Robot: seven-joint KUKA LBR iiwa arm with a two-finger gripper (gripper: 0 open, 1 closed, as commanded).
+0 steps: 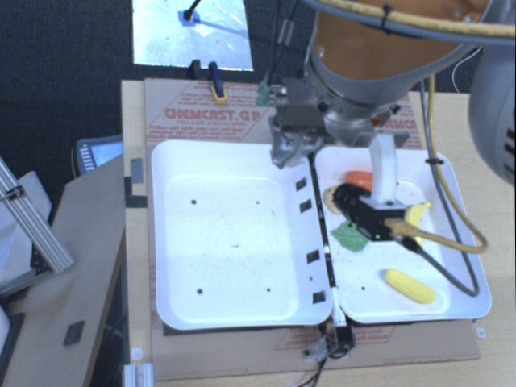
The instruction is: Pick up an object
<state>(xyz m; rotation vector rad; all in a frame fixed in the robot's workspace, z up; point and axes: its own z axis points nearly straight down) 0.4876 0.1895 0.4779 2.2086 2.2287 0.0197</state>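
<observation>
Gripper (pixel 287 155) hung above the far end of the divider (pixel 324 244), its state could not be told; yellow object (pixel 409 286), green piece (pixel 351 236), orange piece (pixel 359 180) lay in the right-hand bin (pixel 379 306)

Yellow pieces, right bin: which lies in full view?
The long yellow piece near the front edge of the right bin; the other yellow piece sits farther back, partly covered.

Left bin (pixel 226 240), right bin (pixel 379 306) white; yellow object (pixel 409 286); green piece (pixel 349 236); orange piece (pixel 359 179); cardboard (pixel 173 95) brown, red lettering.
</observation>
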